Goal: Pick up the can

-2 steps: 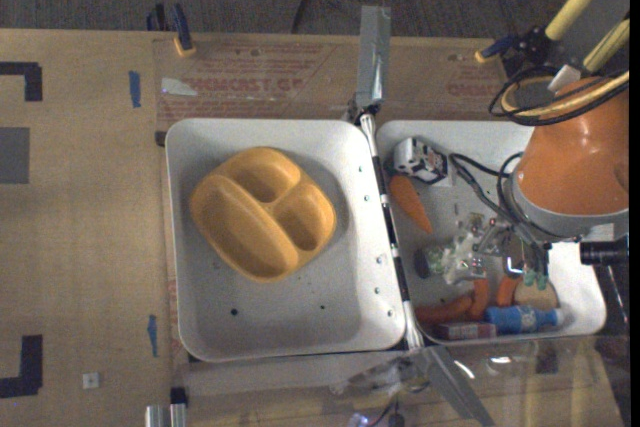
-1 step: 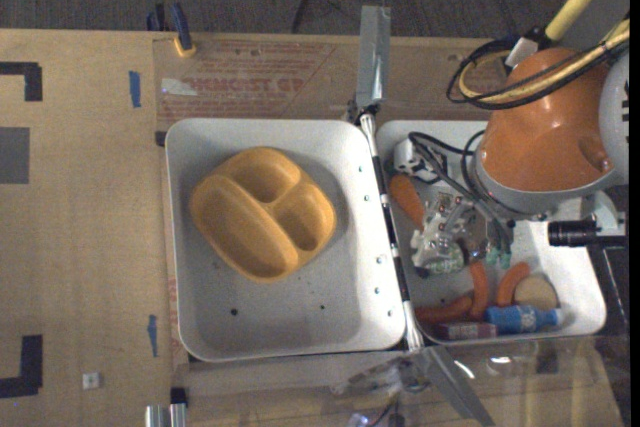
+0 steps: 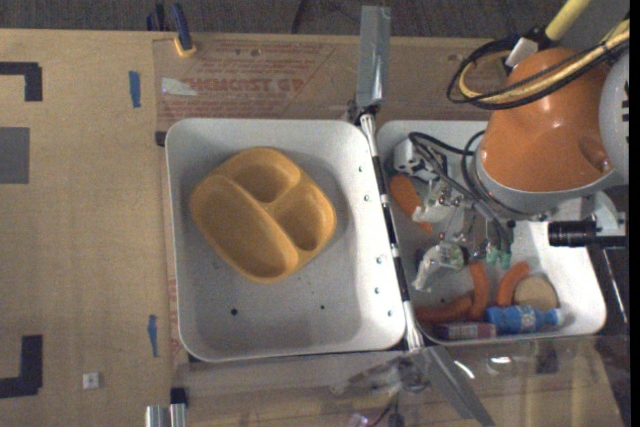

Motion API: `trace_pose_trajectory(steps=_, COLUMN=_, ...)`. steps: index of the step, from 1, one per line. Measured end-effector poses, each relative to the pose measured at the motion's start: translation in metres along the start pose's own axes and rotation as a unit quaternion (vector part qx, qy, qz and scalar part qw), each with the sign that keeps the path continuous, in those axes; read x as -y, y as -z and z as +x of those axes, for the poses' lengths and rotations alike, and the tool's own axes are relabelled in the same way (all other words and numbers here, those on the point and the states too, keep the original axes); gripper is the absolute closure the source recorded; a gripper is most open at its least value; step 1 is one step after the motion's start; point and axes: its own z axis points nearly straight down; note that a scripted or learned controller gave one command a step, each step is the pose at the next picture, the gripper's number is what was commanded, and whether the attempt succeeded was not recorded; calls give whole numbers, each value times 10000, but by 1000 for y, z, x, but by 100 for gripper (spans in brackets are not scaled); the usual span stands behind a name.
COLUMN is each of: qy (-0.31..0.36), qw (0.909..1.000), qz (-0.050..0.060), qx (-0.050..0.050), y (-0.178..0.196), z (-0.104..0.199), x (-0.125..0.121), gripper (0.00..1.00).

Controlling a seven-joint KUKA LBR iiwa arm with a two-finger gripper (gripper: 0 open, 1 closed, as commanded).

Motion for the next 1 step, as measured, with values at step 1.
trace_pose_trajectory(steps=1, qy=-272, qw=9996, qz=4, qx=8, y=-14, z=-55, x=33, gripper=0)
